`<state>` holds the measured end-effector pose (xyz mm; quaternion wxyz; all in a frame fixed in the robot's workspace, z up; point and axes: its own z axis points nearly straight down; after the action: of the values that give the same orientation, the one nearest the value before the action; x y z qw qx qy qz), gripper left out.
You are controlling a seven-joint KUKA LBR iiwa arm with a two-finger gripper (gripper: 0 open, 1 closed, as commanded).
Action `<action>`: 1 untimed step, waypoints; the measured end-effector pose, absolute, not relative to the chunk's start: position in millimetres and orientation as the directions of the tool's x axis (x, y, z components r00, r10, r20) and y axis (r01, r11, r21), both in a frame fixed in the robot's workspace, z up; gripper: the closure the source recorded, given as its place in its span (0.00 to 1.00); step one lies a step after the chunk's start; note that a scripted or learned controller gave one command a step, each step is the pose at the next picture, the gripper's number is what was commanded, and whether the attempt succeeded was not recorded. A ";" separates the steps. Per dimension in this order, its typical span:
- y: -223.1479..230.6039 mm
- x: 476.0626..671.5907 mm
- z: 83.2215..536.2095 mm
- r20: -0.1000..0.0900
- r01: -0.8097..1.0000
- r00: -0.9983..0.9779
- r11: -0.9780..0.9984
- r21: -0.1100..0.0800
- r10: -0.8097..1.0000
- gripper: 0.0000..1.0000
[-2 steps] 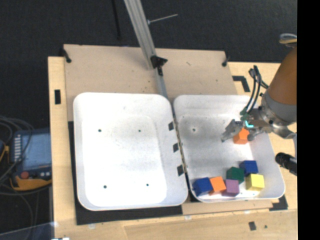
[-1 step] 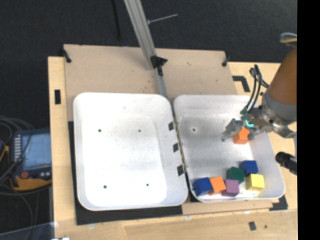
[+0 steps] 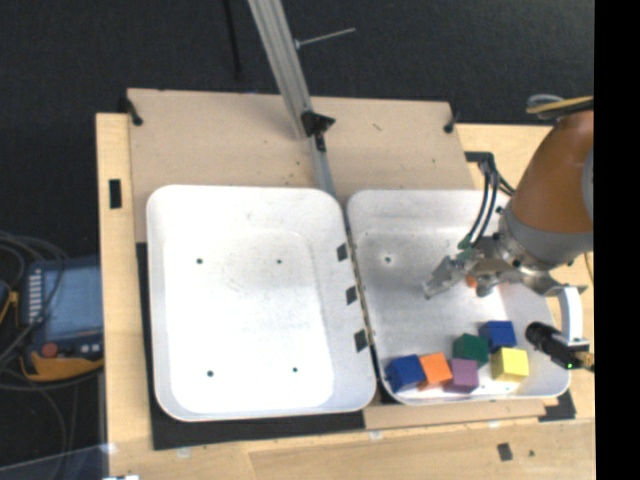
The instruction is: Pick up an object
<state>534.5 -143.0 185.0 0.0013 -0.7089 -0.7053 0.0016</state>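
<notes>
Near edge of right bin: a cluster of small blocks is seen along the 6 o'clock rim.
Blue cube: placed at the 7 o'clock corner, touching the orange cube on its 3 o'clock side.
Purple cube: set just beside the orange one, toward 3 o'clock.
Green cube: found just behind the purple one, toward 12 o'clock.
Yellow cube: located at the 5 o'clock end of the cluster.
Second blue cube: seen just at 12 o'clock of the yellow one, nearest the arm.
Gripper: held over the middle of the right bin, pointed toward 9 o'clock, apart from all blocks; nothing is seen between its tips, and how far it is parted cannot be told.
Arm: entered from 3 o'clock, its orange band visible above the grey wrist.
Left bin: set at 9 o'clock of the right bin, edges touching.
Metal post: seen rising at 12 o'clock behind the bins.
</notes>
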 end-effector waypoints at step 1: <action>-143.3 532.3 142.7 -0.001 1.000 0.003 -0.003 -0.004 1.000 0.00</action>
<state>532.3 -143.3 142.7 0.0010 -0.7080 -0.7062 0.0018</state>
